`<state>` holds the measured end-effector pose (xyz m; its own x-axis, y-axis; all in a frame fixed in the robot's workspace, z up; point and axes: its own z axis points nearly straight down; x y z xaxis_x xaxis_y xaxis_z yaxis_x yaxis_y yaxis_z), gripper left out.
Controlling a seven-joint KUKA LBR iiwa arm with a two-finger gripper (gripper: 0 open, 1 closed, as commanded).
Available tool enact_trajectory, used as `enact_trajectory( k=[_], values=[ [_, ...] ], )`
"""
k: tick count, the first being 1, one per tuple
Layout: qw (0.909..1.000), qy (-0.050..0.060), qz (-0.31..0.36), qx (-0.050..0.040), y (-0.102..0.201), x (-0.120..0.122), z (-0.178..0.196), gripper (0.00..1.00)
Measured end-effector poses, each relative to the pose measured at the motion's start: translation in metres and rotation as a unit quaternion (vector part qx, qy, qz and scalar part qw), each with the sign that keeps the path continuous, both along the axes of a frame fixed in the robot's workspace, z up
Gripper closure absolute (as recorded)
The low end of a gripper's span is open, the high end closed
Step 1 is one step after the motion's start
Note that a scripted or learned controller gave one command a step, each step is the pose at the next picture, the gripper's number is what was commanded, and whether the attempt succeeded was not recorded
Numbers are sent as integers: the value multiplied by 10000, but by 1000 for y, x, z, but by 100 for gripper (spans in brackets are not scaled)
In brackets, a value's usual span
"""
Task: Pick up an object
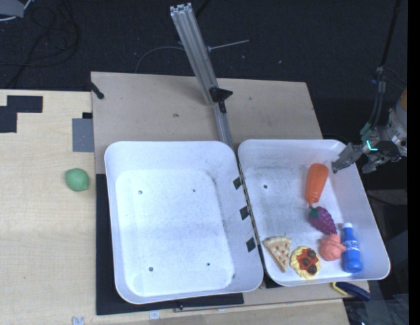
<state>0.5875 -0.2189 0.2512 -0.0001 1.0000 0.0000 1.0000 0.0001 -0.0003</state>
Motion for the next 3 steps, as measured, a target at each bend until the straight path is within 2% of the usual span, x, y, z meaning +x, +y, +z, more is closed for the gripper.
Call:
enact_trajectory(
  k=[1,3],
  values=[
    [10000,0,0,0,0,0,0,0],
    [10000,15,7,5,13,-3,-88,0]
  ],
)
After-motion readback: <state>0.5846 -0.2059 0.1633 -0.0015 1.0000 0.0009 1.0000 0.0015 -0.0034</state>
